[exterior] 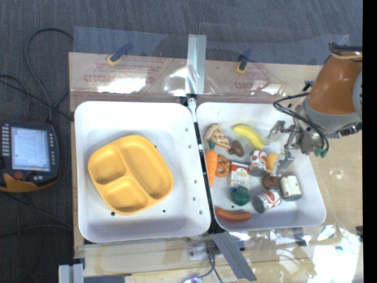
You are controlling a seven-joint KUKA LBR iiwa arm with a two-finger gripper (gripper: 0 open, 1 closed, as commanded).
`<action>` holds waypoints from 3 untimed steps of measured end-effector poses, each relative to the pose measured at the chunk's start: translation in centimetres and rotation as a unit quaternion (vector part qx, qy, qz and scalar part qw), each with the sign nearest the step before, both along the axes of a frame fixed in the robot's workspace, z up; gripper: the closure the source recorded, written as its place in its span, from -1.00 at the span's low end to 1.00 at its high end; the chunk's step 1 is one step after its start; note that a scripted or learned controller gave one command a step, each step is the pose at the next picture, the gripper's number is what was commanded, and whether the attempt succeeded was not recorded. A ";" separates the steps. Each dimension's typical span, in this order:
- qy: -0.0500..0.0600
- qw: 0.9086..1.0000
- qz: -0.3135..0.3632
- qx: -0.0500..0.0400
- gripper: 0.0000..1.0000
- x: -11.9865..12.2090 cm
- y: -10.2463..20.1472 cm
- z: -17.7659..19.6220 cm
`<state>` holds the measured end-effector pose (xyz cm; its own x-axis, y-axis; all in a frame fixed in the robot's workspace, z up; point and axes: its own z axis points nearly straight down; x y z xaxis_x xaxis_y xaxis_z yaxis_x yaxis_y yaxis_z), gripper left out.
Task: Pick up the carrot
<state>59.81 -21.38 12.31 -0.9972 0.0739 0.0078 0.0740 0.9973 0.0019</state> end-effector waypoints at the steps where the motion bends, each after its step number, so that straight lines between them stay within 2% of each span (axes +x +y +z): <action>1: -0.010 1.000 0.025 -0.004 -1.00 2.6 -0.9 -3.2; 2: -0.009 0.996 0.090 -0.004 -1.00 6.0 -1.0 -3.4; 3: -0.007 0.973 0.233 -0.003 -1.00 -0.3 -1.0 3.9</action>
